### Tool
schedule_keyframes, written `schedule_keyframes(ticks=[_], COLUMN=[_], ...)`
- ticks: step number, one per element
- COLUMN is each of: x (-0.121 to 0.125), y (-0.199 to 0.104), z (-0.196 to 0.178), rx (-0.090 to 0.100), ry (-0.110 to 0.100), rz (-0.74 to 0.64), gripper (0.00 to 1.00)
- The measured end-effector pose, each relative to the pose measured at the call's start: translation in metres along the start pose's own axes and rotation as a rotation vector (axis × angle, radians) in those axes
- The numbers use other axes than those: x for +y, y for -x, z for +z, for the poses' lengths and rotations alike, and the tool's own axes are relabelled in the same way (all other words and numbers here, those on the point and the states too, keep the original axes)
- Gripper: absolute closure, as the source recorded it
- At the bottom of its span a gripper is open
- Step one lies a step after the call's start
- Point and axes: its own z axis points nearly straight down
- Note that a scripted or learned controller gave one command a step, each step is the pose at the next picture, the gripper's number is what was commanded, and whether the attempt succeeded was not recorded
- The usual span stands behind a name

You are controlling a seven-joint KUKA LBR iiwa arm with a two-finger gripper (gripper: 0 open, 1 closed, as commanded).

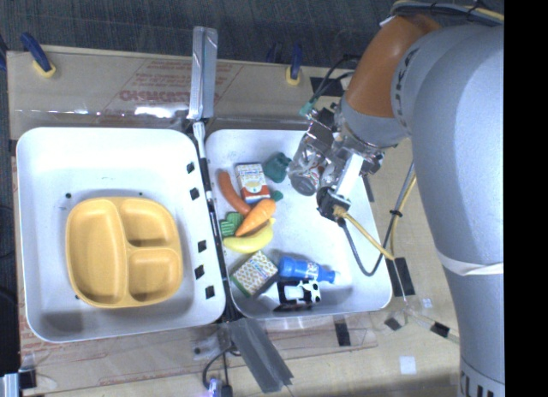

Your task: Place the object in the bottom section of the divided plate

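Jaws [306,174] hanging over the right bin [364,254], grip state impossible to tell. Below-left lie a sausage [228,191], juice carton [251,180], carrot [258,216], banana [249,239], blue bottle [301,269]. Yellow divided plate [125,250] sits well apart in the left bin [43,173].

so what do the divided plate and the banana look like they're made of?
Divided plate: likely molded plastic, matte yellow, with soft rounded ridges and even colour. Banana: probably a plastic toy, smooth with a slight sheen and uniform yellow; too small to be sure.
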Motion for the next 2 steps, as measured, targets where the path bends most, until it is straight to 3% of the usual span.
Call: schedule_keyframes(ticks=[1,2], x=[-0.031,-0.0316], y=[-0.067,-0.0673], z=[0.0234,0.0143], rx=[-0.001,-0.002], ry=[0.002,-0.002], rz=[0.052,0.046], gripper=[1.0,1.0])
